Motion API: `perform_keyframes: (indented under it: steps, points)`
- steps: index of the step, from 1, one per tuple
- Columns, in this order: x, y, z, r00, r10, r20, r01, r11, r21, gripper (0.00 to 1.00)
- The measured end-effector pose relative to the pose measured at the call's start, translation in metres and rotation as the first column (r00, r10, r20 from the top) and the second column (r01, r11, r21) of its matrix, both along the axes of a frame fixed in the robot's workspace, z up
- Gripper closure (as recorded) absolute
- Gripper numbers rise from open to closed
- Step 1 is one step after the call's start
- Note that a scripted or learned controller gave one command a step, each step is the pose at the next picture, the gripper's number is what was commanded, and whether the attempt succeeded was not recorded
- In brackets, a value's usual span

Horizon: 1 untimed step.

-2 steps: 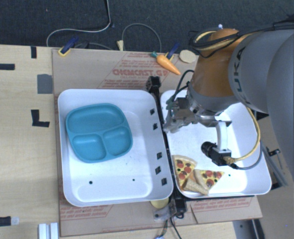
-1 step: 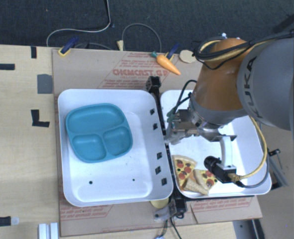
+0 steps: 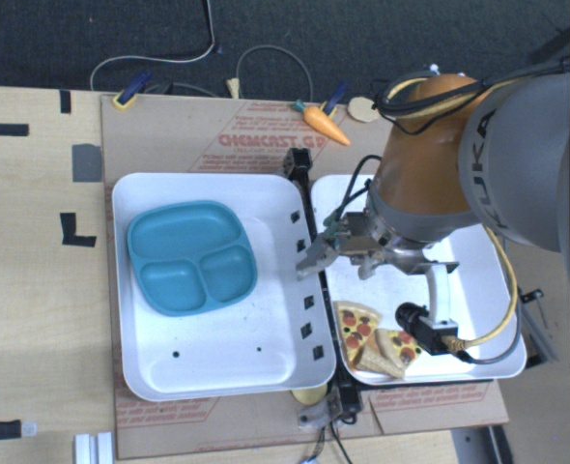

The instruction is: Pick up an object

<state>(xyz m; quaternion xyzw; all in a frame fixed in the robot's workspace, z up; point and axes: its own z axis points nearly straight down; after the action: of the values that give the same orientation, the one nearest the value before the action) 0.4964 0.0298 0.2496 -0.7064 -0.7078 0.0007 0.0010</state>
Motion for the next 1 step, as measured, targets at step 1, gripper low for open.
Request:
perform_keyframes:
  steps: [1]
  points:
    - [-0.0137, -0.0535, -0.0234, 1.0, -0.007, -0.002, 0.007, 1.0, -0.003, 0.0]
